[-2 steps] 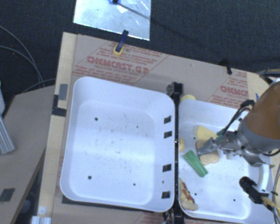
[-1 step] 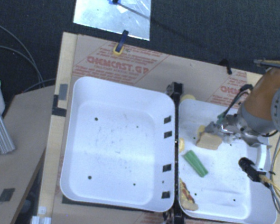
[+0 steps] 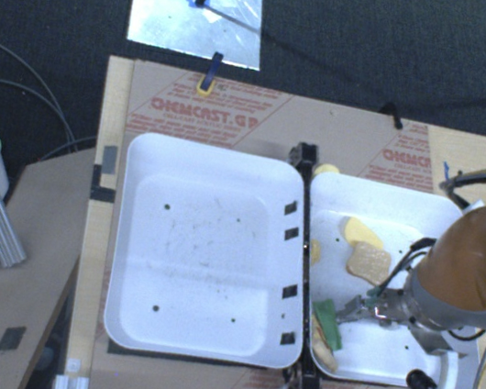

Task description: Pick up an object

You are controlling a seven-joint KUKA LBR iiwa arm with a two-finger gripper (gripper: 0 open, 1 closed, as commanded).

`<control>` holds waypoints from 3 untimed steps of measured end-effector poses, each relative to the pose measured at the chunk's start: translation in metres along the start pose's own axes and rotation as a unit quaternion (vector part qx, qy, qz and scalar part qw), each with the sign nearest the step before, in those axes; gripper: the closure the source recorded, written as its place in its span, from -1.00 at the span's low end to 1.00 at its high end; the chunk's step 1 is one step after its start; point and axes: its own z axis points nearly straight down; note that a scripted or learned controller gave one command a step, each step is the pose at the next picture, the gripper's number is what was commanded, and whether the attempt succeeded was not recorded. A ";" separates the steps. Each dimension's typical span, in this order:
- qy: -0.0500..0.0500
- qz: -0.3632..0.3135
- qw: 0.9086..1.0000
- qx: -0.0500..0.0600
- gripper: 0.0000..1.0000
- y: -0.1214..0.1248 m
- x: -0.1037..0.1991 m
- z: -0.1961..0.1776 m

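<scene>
Where the right bin sits, green object just beside end effector, finger state unclear.

Arm runs off the right edge & covers the right bin's far side. Claw too small to tell if fingers are apart. Green thing partly under it; tan piece blurry, can't ID.
</scene>
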 end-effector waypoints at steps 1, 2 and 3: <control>0.002 -0.010 1.000 -0.011 -1.00 0.072 0.084 -0.107; 0.000 -0.004 1.000 -0.005 -1.00 0.105 0.058 -0.101; 0.000 0.001 1.000 0.003 -1.00 0.035 0.009 -0.006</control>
